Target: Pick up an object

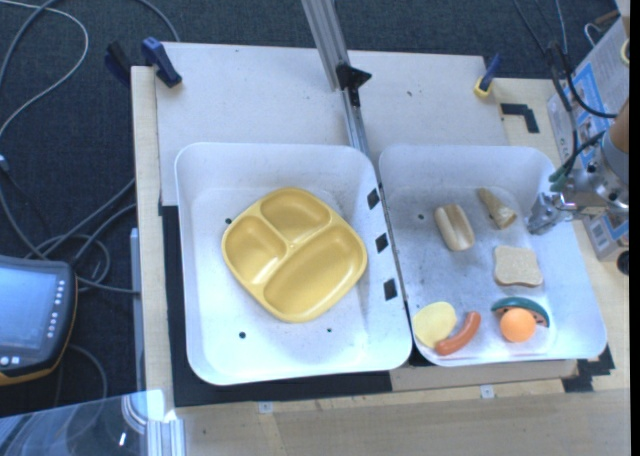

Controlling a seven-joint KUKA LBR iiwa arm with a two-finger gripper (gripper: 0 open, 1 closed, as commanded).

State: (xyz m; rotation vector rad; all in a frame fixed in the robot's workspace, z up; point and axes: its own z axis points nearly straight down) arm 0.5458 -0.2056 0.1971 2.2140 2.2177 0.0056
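Hovering at the right rim of the right bin, the metallic end effector (545, 212) sits at the tip of the grey arm that comes in from the right edge of the camera view. Nothing shows between its tips, and whether it is spread or pressed together I cannot tell, because it is small and partly blurred there.

The right shallow white bin (580, 274) holds several toy foods. A tan hot-dog bun (454, 227) lies near the bin's middle, and a smaller tan bread-like piece (496, 208) lies just to its right, close to the end effector but apart from it. Below these rests a slice of light brown toast (517, 266). Along the bin's near edge sit a pale yellow round disc (435, 323), a reddish-orange sausage (458, 334) touching the disc's right side, and an orange ball (517, 325) resting against a dark teal curved piece (531, 306).

The left shallow white bin (200, 244) carries a yellow plastic divided plate (293, 254) with three compartments, set at a slant near the bin's centre.

Both bins sit side by side on the pale tabletop (250, 94), and a grey metal post (320, 4) rises from its far side between the bins. Blue clamps (160, 60) grip the tabletop's far left corner.
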